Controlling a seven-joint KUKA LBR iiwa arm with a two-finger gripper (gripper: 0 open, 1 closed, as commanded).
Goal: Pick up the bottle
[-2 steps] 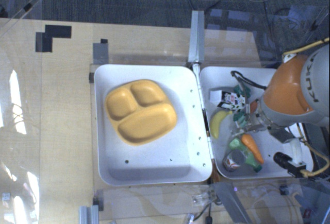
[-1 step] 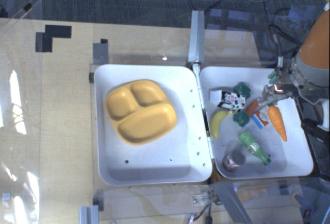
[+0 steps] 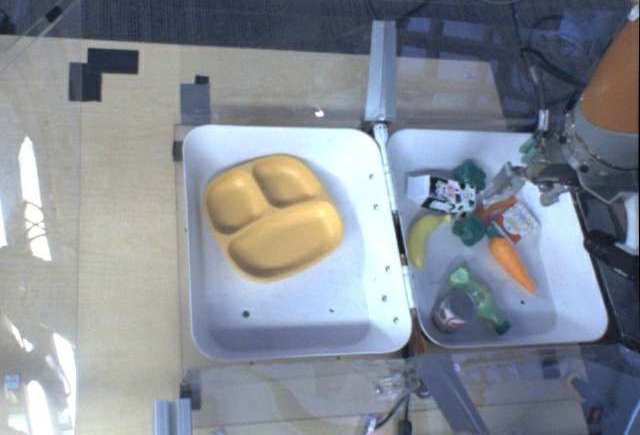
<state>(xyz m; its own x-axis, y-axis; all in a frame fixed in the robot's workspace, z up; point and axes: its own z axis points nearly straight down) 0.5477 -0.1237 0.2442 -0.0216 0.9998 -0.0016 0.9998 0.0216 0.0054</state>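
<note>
Bottle [image 3: 474, 297] near right bin's [image 3: 560, 328] front edge

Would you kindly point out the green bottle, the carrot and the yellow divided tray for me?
green bottle [image 3: 478, 298]: camera view, on its green body.
carrot [image 3: 511, 265]: camera view, on the middle of its orange length.
yellow divided tray [image 3: 273, 216]: camera view, on the ridge between its compartments.

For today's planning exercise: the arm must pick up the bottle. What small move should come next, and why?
Probably shift the gripper toward the near edge of the right bin, over the green bottle. The gripper sits at the toy pile by the carrot, while the bottle lies apart, beside a metal can.
</note>
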